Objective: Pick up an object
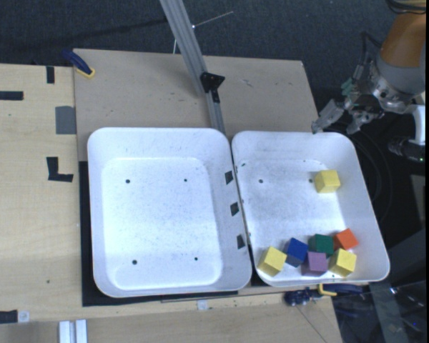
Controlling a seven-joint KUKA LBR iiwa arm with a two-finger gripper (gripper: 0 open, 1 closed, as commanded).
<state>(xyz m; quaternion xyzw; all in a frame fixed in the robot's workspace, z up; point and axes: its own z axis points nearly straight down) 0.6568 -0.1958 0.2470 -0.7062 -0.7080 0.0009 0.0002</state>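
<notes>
A: What sits at the far left?

B: The wooden tabletop (28,191), marked with dark tape pieces; a small blue and yellow thing (79,63) lies near its upper edge; a grey metal bar (189,41) slants down from the top toward the gap between the bins.

A: And the bins?

B: The left bin (157,138) is white, speckled, with four dark dots on its floor; the right bin (286,145) touches it along the middle seam and holds all the blocks.

A: Where are the blocks?

B: One yellow block (327,181) lies alone in the upper right part of the right bin; the rest cluster along its near edge; from the left, a yellow block at the corner (272,260), then a blue block (296,250), a purple block (316,262), a green block (320,244) just behind it, another yellow block by the rim (344,262), and an orange block (347,239) above that one.

A: And the claw?

B: The claw (337,116) hangs past the right bin's upper right corner, outside the rim, well apart from every block; nothing is between its fingers; whether it is released or clenched, I cannot tell; the arm (404,45) rises grey and orange at the far right.
</notes>
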